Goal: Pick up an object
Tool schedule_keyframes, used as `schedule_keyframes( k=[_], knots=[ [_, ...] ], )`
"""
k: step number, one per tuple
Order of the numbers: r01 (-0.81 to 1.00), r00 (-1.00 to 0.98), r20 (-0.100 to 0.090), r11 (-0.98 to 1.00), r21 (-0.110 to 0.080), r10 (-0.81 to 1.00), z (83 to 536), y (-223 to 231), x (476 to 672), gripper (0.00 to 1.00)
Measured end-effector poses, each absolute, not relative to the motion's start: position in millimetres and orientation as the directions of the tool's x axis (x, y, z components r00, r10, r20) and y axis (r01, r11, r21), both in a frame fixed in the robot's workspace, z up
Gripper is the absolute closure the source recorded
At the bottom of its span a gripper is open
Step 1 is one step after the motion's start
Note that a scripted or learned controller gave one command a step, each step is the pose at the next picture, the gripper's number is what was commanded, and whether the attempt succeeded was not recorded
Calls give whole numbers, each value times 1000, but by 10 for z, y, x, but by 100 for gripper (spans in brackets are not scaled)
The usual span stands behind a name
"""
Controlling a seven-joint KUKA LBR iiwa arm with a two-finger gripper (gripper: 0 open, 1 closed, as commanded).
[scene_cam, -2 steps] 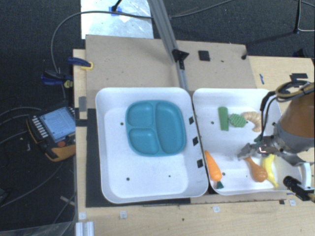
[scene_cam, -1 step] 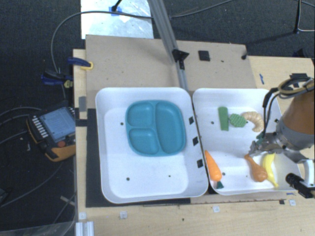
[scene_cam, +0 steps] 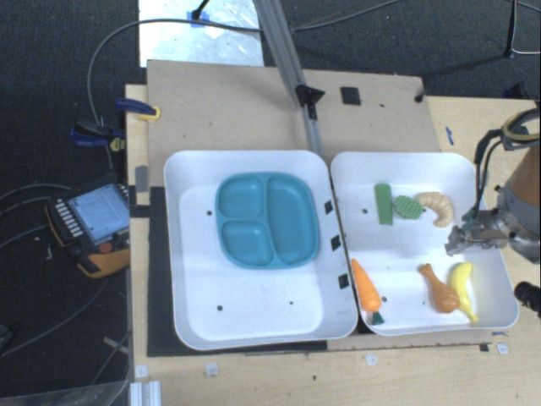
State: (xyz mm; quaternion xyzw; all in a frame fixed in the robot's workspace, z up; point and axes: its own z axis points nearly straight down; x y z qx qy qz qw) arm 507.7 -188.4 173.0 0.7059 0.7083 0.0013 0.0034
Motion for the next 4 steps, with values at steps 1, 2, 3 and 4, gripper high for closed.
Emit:
schedule_keyframes(
  k=[1,2,3,4],
  knots=[
    [1000,-6,-2,6,7,1000,2289,-1807,5033,100],
    [1000,-5,-3,5,7,1000,2749,-1810,5051,100],
    [1000,-10,1,10,2,1000,2679,-1306,5011,100],
    [1000,-10,2,10,1,1000,2520,-784,5037,100]
  ],
)
